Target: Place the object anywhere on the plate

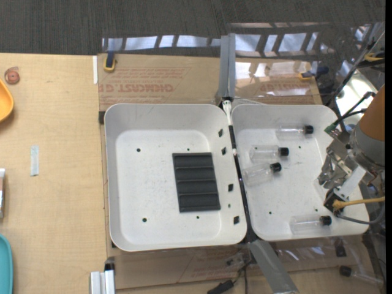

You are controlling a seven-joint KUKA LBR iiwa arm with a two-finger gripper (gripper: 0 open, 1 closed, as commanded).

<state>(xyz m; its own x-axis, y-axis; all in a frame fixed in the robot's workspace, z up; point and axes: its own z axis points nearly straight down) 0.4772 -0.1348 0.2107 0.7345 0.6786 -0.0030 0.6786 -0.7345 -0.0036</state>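
Note:
A black ribbed plate [196, 182] lies flat in the middle of the left bin [122, 225]. Several clear tubes with black caps lie in the right bin [260, 225]: one at the back [294, 130], two near the middle [269, 152] [262, 171], and one at the front [309, 223]. My gripper [335, 185] hangs over the right bin's right edge, above and to the right of the front tube. I see no tube in it. It is far from the plate.
The bins sit side by side on cardboard, joined by a grey divider [236, 164]. A wooden table [49, 164] lies to the left with an orange dish [5, 103]. Cables and a metal frame [355, 54] crowd the back right.

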